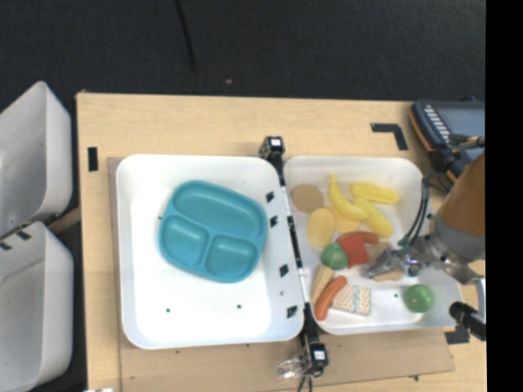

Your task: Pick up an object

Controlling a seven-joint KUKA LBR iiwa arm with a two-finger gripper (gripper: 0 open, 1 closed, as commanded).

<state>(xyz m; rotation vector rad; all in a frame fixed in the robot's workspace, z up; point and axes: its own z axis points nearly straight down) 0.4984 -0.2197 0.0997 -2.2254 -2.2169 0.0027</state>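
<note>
Toy food [357, 245] is all piled in the right bin [406, 168], so that's where the pickable stuff sits. Only one camera here, looking down on the bench [98, 243], so here's the count as best I can make it out.

- Yellow: one curved banana [343, 201], two shorter yellow bits beside it near the far wall, and one pale yellow round piece [321, 225]. That's four yellow things.
- One tan round cookie-looking disc [306, 196] in the far left corner of that bin.
- One red chunk in the middle.
- Two green things: a round one [333, 256] touching the red chunk, and a green ball [419, 298] off near the front right.
- One orange-red sausage [327, 294] by the front left, with one speckled cracker-ish slab [353, 299] just beside it.

The left bin [131, 300] has one teal plate [212, 231] with three compartments.

The gripper [382, 266] is down inside the right bin, just right of the red chunk and between it and the green ball. Honestly can't tell if it's wide or narrow, it's too blurry. Nothing is visibly held in it.
</note>
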